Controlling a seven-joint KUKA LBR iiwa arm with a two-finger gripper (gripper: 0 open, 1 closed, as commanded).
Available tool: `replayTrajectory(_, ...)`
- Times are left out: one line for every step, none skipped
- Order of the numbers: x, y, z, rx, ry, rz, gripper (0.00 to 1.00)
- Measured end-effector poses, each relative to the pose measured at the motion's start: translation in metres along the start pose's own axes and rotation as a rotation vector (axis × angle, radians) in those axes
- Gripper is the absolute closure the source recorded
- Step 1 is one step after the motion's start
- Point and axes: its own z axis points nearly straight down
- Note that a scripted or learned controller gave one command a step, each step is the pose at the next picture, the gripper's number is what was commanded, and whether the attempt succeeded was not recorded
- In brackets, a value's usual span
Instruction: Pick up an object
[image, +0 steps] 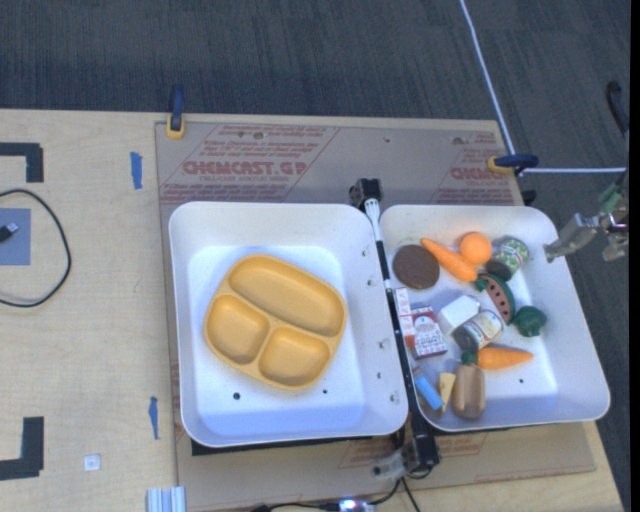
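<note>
The right bin (575, 385) holds several toy foods. Among them are a brown disc (415, 266), a carrot (450, 260), an orange (475, 246), a green-labelled can (511, 252), a watermelon slice (497, 297) and a broccoli piece (529, 321). Nearer the front lie a white block (460, 309), a small jar (482, 330), a second carrot (506, 356), a red and white box (429, 334) and a brown bread roll (468, 391). My gripper (590, 228) hangs at the view's right edge, just outside the bin's far right corner and apart from every object.
The left bin (200, 400) holds a yellow divided plate (275, 320). A black rail (385, 290) runs between the two bins. A thin white rod (490, 75) slants across the back right, and clamps (512, 161) hold the cardboard underlay.
</note>
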Motion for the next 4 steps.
replayTrajectory(0.021,-0.008,0.137,0.002,0.001,0.001,0.0)
replayTrajectory(0.035,-0.044,0.163,-0.022,-0.011,0.004,0.0)
replayTrajectory(0.062,-0.05,0.168,-0.024,0.0,0.0,0.0)
replayTrajectory(0.07,-0.051,0.169,-0.035,-0.007,0.003,0.0)
